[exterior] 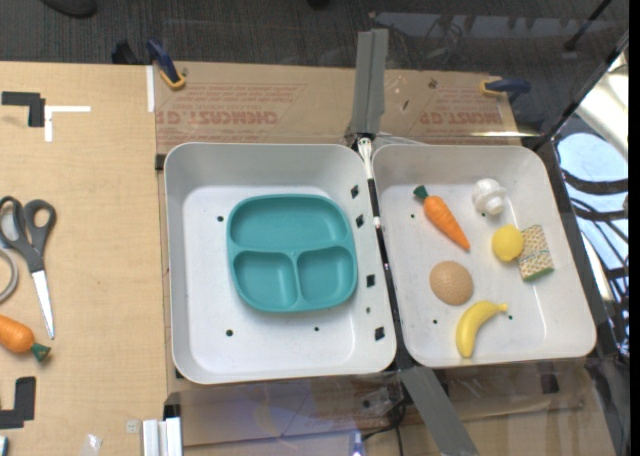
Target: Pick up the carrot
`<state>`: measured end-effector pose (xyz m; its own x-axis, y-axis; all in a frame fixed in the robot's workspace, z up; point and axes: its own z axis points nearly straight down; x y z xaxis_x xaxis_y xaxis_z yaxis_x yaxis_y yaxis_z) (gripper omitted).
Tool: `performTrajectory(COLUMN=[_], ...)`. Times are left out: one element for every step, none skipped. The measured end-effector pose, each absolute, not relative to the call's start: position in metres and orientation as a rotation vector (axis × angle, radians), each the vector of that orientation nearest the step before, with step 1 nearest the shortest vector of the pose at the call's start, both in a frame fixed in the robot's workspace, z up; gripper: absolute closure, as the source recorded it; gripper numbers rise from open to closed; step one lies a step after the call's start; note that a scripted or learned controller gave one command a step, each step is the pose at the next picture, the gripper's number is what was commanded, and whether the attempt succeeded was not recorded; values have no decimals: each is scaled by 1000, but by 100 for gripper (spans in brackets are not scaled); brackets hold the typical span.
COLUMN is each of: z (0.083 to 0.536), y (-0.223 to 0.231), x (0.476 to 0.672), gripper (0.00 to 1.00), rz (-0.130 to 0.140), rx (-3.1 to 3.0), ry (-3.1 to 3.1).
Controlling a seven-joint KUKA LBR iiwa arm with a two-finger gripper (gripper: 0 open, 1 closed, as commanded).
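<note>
The carrot (444, 220) lies in the right bin (570, 264), far-left part, green top toward the far-left, with a white object (488, 197) to its right, a lemon (507, 243) touching a yellow-green sponge (536, 251) further right, a brown egg-shaped thing (451, 282) just near of its tip, and a banana (475, 327) nearest the front edge. Open floor lies between the carrot and the bin's left wall — nothing lies on top of it. One of each there; the left bin (190, 274) holds one teal divided plate (293, 252) (three compartments), and on the bench at left lie scissors (32, 254) and a second carrot (18, 336).
</note>
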<state>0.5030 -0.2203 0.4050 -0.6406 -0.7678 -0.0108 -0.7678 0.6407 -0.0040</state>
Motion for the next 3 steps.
performTrajectory(z=[414, 423, 432], y=[-220, -219, -219], x=[505, 507, 509], gripper=[100, 100, 100], rz=[1, 0, 0], rx=[-1321, -1315, -1310], ry=[2833, 2830, 2828])
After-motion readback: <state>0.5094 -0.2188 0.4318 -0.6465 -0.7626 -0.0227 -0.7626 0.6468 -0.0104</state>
